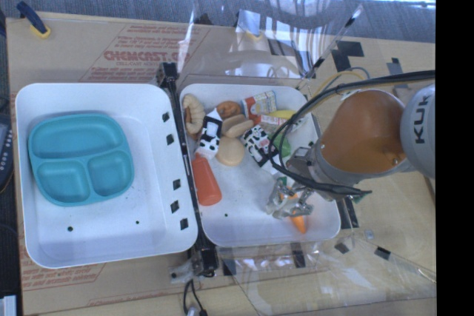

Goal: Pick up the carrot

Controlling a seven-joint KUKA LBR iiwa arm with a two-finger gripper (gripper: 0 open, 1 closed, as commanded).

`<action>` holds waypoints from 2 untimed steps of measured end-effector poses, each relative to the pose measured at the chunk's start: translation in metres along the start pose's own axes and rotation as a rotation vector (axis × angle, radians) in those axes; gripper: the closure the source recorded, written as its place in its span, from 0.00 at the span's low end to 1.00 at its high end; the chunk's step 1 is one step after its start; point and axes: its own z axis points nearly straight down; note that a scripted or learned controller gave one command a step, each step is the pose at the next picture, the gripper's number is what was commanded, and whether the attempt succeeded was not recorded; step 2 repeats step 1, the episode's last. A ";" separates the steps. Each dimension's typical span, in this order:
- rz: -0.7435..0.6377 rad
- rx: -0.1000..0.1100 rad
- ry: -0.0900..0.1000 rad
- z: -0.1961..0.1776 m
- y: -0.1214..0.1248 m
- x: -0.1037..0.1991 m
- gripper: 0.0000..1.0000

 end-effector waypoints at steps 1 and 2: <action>0.358 0.004 0.001 -0.047 -0.010 -0.004 1.00; 0.358 0.004 0.001 -0.047 -0.010 -0.004 1.00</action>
